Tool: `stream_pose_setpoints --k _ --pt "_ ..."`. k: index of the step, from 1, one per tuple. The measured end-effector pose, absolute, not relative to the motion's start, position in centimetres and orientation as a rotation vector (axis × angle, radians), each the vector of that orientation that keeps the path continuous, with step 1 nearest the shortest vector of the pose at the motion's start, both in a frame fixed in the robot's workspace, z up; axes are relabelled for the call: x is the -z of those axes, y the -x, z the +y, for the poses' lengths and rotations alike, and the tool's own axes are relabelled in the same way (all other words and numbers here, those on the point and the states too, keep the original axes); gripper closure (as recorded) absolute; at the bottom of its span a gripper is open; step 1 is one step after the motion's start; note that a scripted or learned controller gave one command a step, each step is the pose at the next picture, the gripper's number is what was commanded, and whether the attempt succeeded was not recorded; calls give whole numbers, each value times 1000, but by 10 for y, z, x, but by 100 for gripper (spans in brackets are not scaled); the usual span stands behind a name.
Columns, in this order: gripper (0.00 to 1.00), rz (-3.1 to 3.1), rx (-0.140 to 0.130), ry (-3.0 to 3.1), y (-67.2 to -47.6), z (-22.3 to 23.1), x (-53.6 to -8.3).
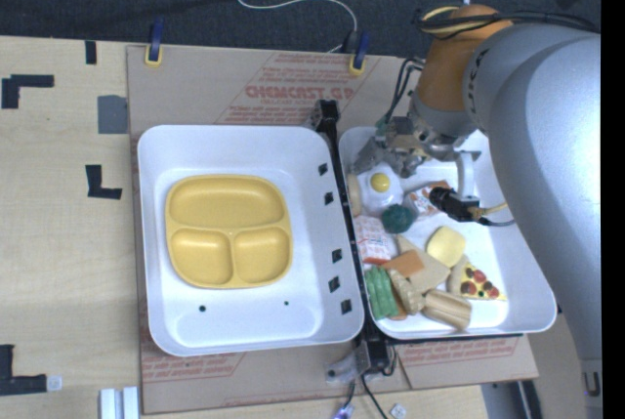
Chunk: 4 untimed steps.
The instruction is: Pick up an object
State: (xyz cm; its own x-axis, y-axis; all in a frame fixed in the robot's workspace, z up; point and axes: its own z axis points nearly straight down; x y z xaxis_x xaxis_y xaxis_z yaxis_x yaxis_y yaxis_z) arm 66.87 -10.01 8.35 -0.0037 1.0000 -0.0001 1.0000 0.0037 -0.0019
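The right bin (532,305) holds several toy food pieces. Among them are a fried egg (379,183), a dark green round piece (395,217), a pale yellow cheese block (446,244) and a pizza slice (479,286). A green vegetable (379,294) and a tan bread roll (445,311) lie near the front rim. My gripper (395,156) hangs over the far left part of this bin, just above and behind the fried egg. The wrist body hides its tips.
The left bin (156,153) holds a yellow divided plate (229,230). A black clip strip (337,212) runs between the bins. The grey arm (547,134) covers the right bin's far right side. A white cable (293,5) lies behind the bins.
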Motion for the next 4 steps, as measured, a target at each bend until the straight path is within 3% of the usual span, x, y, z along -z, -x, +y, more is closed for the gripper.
stream_pose_setpoints --k 1,2,3,4 --pt "0 -2223 -1 2219 -664 -110 -84" --pt "100 -2229 4 2219 -666 -110 -96" --pt "0 -2228 0 2219 -665 -110 -95" --pt "0 -2222 -3 2221 -640 -108 -84"
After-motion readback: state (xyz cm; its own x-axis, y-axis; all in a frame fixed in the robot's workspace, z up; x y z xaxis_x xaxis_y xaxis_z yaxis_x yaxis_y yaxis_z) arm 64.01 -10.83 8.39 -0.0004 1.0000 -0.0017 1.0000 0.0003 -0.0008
